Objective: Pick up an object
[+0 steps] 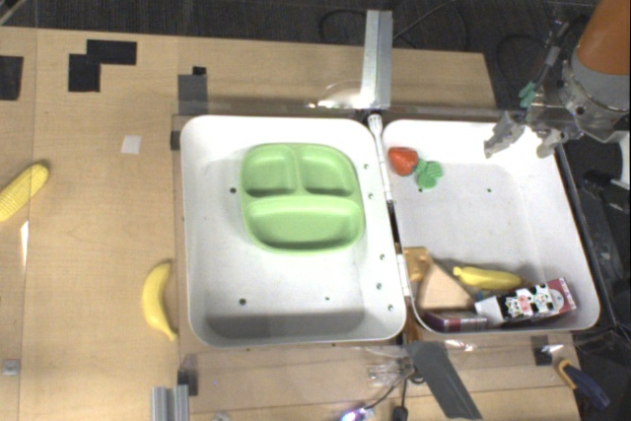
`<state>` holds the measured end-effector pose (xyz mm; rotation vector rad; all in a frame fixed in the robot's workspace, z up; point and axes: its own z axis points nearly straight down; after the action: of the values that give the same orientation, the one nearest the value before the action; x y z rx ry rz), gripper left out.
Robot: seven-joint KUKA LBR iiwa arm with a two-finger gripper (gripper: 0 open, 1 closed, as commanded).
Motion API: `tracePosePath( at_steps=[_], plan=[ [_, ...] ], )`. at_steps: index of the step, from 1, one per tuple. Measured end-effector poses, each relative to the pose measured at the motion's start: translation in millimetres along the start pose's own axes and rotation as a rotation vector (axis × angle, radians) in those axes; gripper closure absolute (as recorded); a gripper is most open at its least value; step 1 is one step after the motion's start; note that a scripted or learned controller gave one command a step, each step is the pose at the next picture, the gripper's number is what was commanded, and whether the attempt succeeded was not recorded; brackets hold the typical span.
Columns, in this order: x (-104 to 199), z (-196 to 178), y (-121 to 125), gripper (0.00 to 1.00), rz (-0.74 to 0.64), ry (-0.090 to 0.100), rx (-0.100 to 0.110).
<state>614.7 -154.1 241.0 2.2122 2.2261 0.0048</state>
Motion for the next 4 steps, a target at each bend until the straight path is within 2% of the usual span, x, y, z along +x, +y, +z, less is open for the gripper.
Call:
tracePosePath(
  at_steps=[1,2,3,4],
  plan=[
    [-7.2,-6.7,16.2,0.0,-0.003,0.0,-0.003],
    [38.5,103.0,39.3,0.0,-0.048,0.001,0.0],
    [56.4,149.3,42.8,0.0,-0.079,-0.013,-0.013],
    [64.2,137.0,45.6,1.0,-0.086,-0.005,-0.018]
  ],
)
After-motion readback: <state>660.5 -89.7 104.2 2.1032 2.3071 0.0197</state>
